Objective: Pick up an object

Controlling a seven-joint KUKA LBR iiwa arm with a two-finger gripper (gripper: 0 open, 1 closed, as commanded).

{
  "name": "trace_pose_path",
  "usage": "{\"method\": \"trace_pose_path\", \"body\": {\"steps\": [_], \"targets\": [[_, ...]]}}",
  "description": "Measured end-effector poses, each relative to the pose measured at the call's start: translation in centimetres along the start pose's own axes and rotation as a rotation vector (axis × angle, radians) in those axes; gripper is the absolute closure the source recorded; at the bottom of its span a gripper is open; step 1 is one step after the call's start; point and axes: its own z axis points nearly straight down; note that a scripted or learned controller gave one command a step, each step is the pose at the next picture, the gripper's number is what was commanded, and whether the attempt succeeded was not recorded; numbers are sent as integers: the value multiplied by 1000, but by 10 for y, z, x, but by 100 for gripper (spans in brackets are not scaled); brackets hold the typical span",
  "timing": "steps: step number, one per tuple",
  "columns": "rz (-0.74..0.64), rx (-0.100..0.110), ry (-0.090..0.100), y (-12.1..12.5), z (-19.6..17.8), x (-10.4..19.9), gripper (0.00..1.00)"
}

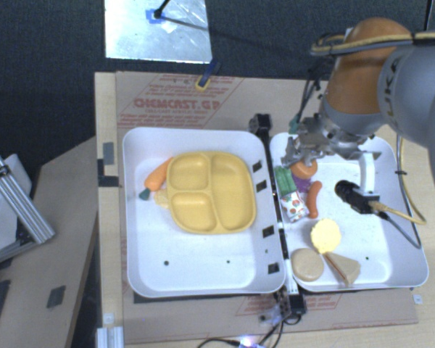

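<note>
Over right bin (391, 267), gripper (302, 156) directly above orange object (303, 170); finger state cannot tell

The gripper (302, 153) hangs low over the right bin (402, 256), at its ten o'clock corner, just above an orange piece (303, 170) and a green item (284, 179). A yellow tray (203, 192) fills the left bin (141, 259), a carrot (156, 175) at its nine o'clock.
</note>
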Motion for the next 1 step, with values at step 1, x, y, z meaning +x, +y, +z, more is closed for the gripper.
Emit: {"method": "trace_pose_path", "body": {"steps": [1], "targets": [[-5,-2,1,4,-14,8,100]]}}
